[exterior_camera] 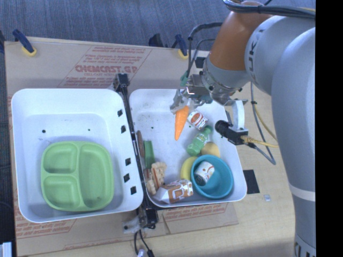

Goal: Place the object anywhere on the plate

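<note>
carrot [180, 122] in right bin [155, 103], top touching pincer [182, 98], hanging below it

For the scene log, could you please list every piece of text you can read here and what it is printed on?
"CHEMCAST GP": red print on the brown cardboard sheet under the bins.
Smaller red lines around it: too blurred to read.
"UK": dark letters, cut off, on the grey robot arm.
Labels on the small can and carton: unreadable.

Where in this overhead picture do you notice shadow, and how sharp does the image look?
Camera view: soft shadow darkens the left bin floor above the green plate; the picture is slightly soft throughout; the carrot under the gripper stays recognisable.
</note>
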`<state>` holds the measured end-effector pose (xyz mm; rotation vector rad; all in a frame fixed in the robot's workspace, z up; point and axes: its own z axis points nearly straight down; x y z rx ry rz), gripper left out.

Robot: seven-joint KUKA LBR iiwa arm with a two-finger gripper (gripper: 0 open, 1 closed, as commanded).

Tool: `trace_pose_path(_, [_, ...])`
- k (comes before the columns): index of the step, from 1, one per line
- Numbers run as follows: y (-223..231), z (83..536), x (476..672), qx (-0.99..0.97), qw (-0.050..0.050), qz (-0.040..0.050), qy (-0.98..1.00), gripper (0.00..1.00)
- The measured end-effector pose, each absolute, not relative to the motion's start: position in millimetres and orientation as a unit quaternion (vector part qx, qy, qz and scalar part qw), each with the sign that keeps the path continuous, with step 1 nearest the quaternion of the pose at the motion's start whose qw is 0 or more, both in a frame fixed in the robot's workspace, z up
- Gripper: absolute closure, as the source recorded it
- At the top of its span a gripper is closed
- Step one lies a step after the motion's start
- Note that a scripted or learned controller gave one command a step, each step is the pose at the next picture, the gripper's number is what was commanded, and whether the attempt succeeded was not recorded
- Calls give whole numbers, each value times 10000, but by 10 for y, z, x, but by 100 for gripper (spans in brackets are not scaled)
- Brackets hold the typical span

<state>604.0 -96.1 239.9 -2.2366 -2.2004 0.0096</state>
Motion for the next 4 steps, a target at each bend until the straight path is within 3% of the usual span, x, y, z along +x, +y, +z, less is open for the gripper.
trace_pose_path(1, [-501, 1952, 5720, -7342, 48, 49, -6789, 100])
trace_pose_path(2, [-172, 1908, 5349, -7541, 41, 54, -6567, 100])
trace_pose_path(3, [940, 1905, 5324, -7785, 35, 39, -6276, 100])
trace_pose_path(4, [891, 1910, 5333, -7809, 16, 46, -6246, 0])
